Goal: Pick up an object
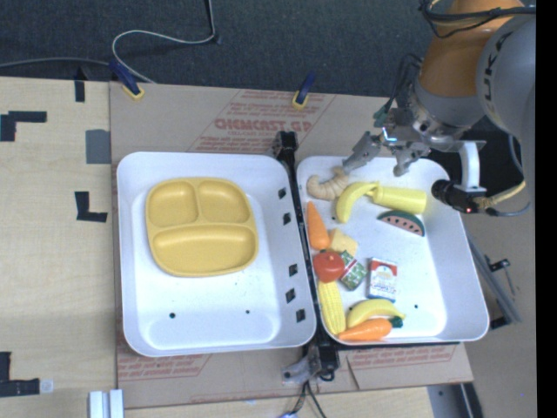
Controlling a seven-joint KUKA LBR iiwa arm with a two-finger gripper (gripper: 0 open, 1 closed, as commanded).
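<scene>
One banana (351,197) lies just below the open tool (380,160).

Both bins (139,320) are white; the left one holds a plain yellow divided plate (202,225). The right bin holds two yellow bananas (350,198), two orange carrots (317,225), a red tomato (328,265), yellow corn (331,306) and a red-and-green watermelon slice (401,222). The arm (470,50) at upper right is grey with an orange band.

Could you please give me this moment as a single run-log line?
stage: approach | gripper: open, holding nothing, above back of right white bin | nearest: curved yellow toy banana | left white bin: yellow sectioned plate
</scene>
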